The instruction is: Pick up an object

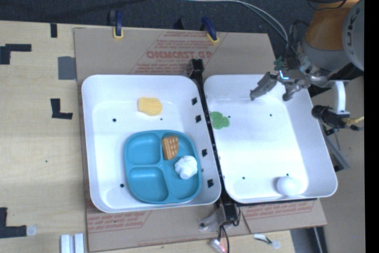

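Two bins sat side by side on the surface (35,145). In the left bin (98,127), a divided tray (142,178) lay toward the near side, holding a waffle piece (170,147) and a crumpled wad (186,167); a chip (150,106) lay behind the tray. In the right bin (266,145), a leafy piece (219,121) lay by the left wall and a ball (289,185) at the near right corner.

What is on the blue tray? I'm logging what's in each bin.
On the blue tray: a brown waffle-like piece and a white lump. Anything beneath them is hidden.
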Available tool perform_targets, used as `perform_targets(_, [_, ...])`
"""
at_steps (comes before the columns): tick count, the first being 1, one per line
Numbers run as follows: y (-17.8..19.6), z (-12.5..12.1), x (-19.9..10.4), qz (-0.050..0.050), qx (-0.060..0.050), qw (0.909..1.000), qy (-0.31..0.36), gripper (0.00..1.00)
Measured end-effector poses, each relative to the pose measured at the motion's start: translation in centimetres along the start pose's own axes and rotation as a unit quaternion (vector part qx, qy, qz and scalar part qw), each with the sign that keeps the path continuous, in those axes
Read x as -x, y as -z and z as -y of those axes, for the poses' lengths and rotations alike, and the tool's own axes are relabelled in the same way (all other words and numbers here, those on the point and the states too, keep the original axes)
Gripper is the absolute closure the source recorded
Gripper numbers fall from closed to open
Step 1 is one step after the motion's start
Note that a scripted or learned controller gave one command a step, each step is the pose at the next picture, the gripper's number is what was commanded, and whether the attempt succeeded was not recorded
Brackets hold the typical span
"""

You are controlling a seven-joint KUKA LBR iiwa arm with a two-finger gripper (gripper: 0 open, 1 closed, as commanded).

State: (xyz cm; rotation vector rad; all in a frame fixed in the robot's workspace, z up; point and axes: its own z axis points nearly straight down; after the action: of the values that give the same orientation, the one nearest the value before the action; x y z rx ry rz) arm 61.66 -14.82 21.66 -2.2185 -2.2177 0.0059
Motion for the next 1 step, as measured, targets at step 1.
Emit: perform_targets(1, [0.31, -0.12, -0.02, 0.000, 0.003, 1.0000, 0.000, 0.00])
